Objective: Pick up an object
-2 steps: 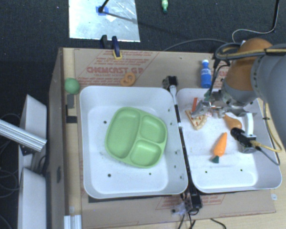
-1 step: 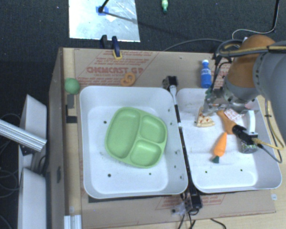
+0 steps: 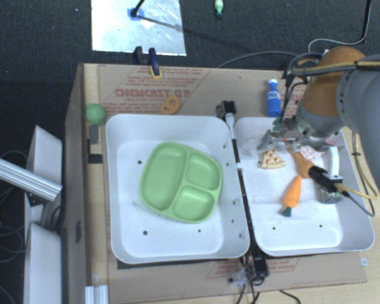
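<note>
In the right bin [image 3: 316, 236] a toy pizza slice [image 3: 272, 161] lies near the far left. An orange carrot [image 3: 292, 193] with a green tip lies toward the middle. A second orange piece [image 3: 302, 163] lies just above the carrot. My gripper [image 3: 270, 139] hangs low over the bin's far left corner, just above the pizza slice, with the grey arm [image 3: 361, 100] reaching in from the right. I see nothing held in it. The arm hides part of the bin's far right.
The left bin [image 3: 123, 233] holds a green divided plate [image 3: 180, 182]. A blue bottle [image 3: 273, 98] stands on the bench behind the right bin. A green ball [image 3: 95, 113] and an orange ring [image 3: 170, 104] lie beyond the left bin.
</note>
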Motion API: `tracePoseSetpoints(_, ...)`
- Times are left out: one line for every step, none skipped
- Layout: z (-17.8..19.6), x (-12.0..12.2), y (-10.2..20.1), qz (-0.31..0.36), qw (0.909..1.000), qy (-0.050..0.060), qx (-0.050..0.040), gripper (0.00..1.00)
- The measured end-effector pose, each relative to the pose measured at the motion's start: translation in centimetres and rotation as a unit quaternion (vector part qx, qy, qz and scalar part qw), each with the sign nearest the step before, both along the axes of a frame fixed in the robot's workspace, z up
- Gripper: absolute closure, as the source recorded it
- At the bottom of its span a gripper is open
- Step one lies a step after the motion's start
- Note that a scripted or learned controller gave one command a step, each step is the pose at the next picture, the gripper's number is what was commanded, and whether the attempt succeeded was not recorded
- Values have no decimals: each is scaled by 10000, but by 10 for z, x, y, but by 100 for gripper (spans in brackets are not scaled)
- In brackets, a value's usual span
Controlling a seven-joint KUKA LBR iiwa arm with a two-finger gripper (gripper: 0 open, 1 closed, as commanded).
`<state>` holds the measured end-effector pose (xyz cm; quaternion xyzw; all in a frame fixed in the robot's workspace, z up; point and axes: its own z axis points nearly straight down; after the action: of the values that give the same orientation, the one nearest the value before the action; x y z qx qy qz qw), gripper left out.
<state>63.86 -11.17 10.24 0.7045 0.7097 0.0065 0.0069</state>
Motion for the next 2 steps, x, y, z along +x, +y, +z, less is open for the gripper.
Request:
tracePoseSetpoints(-17,31,-7,-10,10000,81,-1,0)
tracePoseSetpoints(-17,31,-13,-23,10000,79,-4,0)
